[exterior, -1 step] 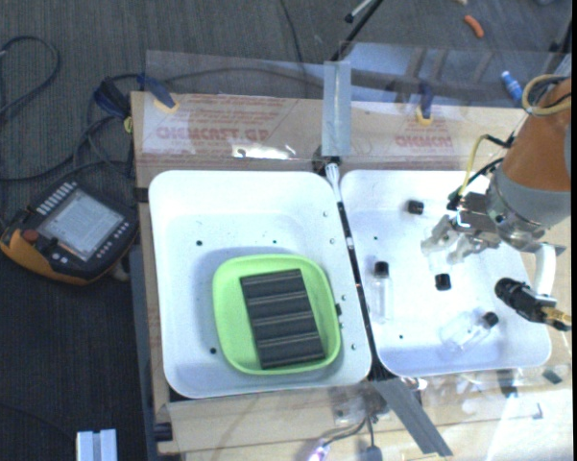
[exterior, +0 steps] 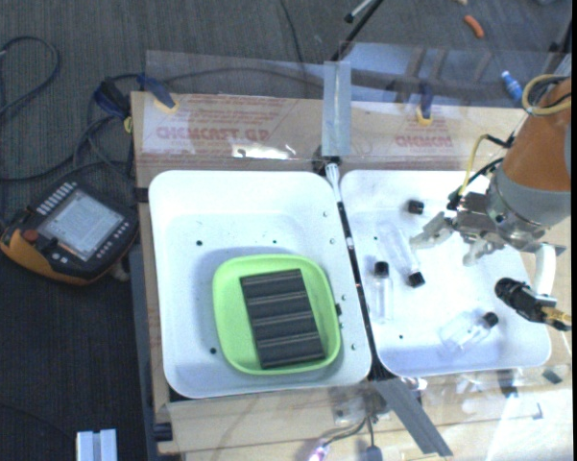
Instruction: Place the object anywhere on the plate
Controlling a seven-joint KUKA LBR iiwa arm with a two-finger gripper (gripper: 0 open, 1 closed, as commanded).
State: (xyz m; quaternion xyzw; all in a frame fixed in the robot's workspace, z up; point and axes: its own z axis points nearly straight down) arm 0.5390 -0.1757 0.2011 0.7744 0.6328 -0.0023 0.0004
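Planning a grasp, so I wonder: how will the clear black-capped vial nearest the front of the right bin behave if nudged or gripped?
The clear vial lies on its side and looks rounded, so it probably rolls. Its glossy, see-through body suggests a light, slippery, perhaps brittle thing.

Bench (exterior: 269, 133) under two white bins (exterior: 173, 257), side by side.

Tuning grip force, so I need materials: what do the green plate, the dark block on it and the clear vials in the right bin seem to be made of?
Plate: likely plastic, an even matte green with soft rounded edges. Block: dark grey and ridged, perhaps rubber or foam; unclear. Vials: transparent, glass or clear plastic, with black caps.
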